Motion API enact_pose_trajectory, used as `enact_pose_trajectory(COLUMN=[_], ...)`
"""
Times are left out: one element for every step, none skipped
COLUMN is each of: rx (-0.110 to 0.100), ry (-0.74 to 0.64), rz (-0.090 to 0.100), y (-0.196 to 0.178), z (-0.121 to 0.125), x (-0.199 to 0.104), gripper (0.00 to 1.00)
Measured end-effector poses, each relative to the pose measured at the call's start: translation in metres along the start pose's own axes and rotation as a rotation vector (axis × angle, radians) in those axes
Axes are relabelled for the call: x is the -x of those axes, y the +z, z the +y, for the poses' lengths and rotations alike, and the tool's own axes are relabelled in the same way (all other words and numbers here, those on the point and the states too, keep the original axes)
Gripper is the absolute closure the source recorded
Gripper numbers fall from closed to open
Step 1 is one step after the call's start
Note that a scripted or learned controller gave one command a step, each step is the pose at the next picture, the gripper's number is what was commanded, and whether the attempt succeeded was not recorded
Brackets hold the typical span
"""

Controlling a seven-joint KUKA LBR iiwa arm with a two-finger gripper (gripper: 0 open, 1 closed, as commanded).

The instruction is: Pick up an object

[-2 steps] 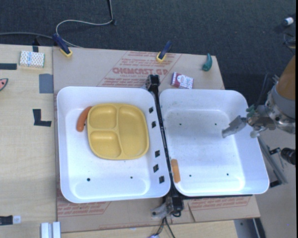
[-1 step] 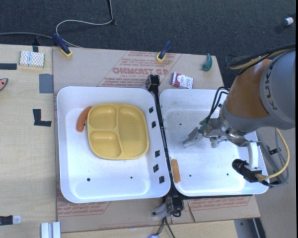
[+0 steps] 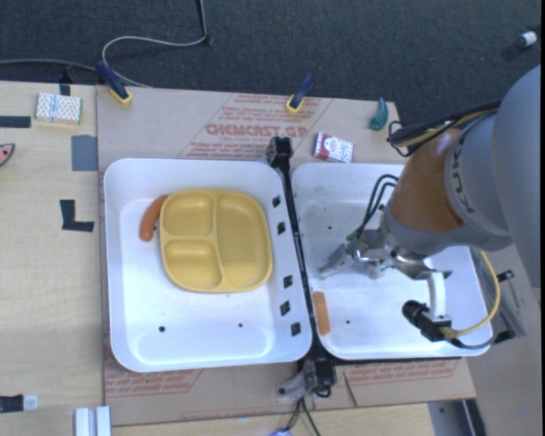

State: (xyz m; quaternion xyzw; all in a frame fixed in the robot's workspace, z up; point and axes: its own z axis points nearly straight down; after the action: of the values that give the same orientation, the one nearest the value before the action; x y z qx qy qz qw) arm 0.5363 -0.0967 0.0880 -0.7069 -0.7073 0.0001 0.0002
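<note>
Gripper (image 3: 345, 254), fingers spread and holding nothing, hangs over the right bin (image 3: 345, 198), centre-right of frame. The nearest object, a small orange sausage (image 3: 321, 312), lies below it against the bin's left wall; that wall may block one finger, causing a miss.

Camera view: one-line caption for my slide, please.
Arm's end effector low in right bin; yellow tray and orange sausage in left bin.

Dark carpet (image 3: 345, 25), pale wooden bench (image 3: 27, 243), cardboard sheet (image 3: 245, 125) on top
</note>
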Motion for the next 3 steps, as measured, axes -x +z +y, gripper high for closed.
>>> enact_pose_trajectory(rx=[0.001,0.001,-0.001], ry=[0.000,0.000,0.000], rz=[-0.001,-0.001,0.001], y=[-0.009,-0.009,0.002], z=[0.000,0.000,0.019], x=[0.000,0.000,-0.003], gripper=[1.00,0.00,0.00])
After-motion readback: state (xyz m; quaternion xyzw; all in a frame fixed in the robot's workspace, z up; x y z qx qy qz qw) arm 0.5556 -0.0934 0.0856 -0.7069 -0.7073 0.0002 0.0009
